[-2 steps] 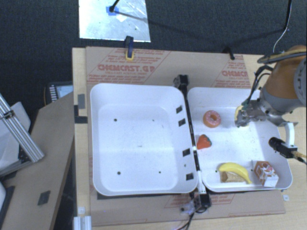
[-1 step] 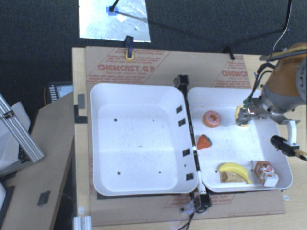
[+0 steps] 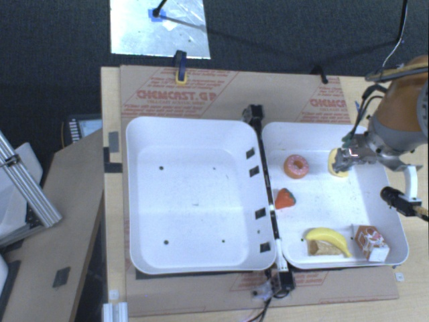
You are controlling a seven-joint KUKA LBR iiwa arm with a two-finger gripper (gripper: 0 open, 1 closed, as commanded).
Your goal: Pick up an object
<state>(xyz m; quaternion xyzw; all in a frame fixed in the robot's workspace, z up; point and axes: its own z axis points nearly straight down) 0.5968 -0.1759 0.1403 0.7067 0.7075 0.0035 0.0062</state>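
Two bins: a pair of shallow white plastic bins is seen side by side on the desk [image 3: 201, 79], which is covered by a brown cardboard sheet with red lettering.
Left bin: the larger-looking white bin [image 3: 144, 133] takes up the middle of the view; only small dark specks are seen on its floor.
Right bin: the white bin [image 3: 375, 200] at the right holds all the loose objects.
Arm: the grey arm with an orange band [image 3: 402, 109] is reaching in from the right, over the upper right part of the right bin.
End effector: the end effector [image 3: 344, 158] is placed low at the upper part of the right bin, right at a round yellow object [image 3: 335, 164]; whether its jaws are parted or closed around that object cannot be told.
Banana: a yellow banana [image 3: 330, 237] is lying near the front wall of the right bin, across a tan slice of bread [image 3: 322, 248].
Box: a small brown and white carton [image 3: 371, 241] is set in the front right corner, just beside the banana.
Doughnut: an orange ring-shaped doughnut [image 3: 296, 166] is lying left of the end effector.
Strawberry: a small red strawberry-like piece [image 3: 285, 198] is lying below the doughnut, near the divider between the bins.
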